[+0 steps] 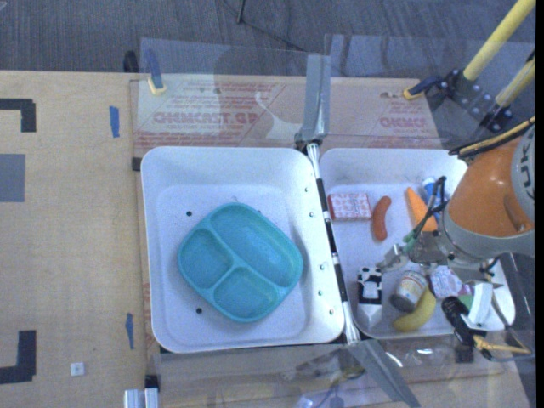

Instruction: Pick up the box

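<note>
Teal divided tray [240, 263] in a white bin [161, 228], red patterned box [349, 205] and orange-red sausage [381, 218] up-left of the claw [422, 253], yellow banana [416, 315] below it

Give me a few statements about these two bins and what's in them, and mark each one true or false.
1. The teal tray lies in the left bin. True.
2. The box sits in the left bin beside the tray. False: it lies in the right bin, near its far left corner.
3. The hot dog lies just right of the box. True.
4. The gripper holds the box. False: it is over the near part of the right bin, apart from the box.
5. The banana lies at the near side of the right bin. True.
</note>
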`<state>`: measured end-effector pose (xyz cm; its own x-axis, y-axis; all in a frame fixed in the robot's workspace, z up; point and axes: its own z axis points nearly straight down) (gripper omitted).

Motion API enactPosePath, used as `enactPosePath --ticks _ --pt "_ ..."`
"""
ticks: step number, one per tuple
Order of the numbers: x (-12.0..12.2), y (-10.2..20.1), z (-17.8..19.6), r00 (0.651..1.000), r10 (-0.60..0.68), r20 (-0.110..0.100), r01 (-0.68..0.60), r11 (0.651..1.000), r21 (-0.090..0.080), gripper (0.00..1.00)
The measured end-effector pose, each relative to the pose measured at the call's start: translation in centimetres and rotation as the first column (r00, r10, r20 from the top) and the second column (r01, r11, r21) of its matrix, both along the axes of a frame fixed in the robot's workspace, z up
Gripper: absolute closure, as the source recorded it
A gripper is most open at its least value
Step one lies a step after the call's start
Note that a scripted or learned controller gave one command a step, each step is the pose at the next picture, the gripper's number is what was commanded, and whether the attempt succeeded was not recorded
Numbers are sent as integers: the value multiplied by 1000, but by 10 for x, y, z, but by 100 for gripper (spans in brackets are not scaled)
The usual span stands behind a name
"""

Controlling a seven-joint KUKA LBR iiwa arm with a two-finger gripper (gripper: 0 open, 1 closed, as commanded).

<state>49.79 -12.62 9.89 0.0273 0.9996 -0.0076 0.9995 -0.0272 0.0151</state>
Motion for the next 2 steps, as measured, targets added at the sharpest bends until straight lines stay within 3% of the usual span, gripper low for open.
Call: enactPosePath --ticks 1,2 --pt "143 -23 41 997 -72 -13 72 997 7 0" --pt "170 30 -12 1000 -11 -11 11 1000 6 0"
